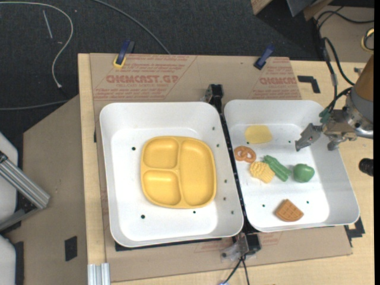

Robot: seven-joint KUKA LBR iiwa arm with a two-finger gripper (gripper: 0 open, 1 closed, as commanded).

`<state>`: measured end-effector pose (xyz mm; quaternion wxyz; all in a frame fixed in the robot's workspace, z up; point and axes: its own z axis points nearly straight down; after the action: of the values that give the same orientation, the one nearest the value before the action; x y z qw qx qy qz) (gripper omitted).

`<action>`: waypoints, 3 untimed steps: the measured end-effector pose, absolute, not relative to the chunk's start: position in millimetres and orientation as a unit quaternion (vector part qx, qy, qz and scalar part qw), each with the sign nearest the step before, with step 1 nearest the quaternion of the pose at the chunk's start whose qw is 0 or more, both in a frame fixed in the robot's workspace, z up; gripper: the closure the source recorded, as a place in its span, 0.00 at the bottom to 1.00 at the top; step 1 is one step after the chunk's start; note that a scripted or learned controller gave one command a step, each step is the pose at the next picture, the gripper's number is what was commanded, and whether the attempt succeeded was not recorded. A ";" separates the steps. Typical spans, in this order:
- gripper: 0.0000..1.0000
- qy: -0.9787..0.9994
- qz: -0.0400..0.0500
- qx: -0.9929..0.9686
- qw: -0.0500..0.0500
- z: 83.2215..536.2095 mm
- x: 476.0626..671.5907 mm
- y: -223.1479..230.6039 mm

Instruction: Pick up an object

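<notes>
Gripper [319, 139] fingers apart, holding nothing, above right white bin [338, 177]; we note green plastic pepper [303, 173] nearby.

Red print showing on cardboard sheet [178, 70] behind bins: "CHEMCAST GP" reading at left, same wording repeating at right near blue clip [264, 57], partly cut off, letters blurring. Nothing else reading legibly.
</notes>
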<state>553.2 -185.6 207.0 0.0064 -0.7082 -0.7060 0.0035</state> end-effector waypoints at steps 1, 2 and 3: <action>0.00 -0.707 0.000 -0.707 0.001 213.8 556.2 -185.3; 0.00 -0.707 0.001 -0.707 0.004 153.8 548.2 -182.2; 0.00 -0.707 -0.001 -0.708 0.001 93.5 550.9 -182.6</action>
<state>550.9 -182.6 93.5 0.0012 -0.7076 -0.7066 -0.0008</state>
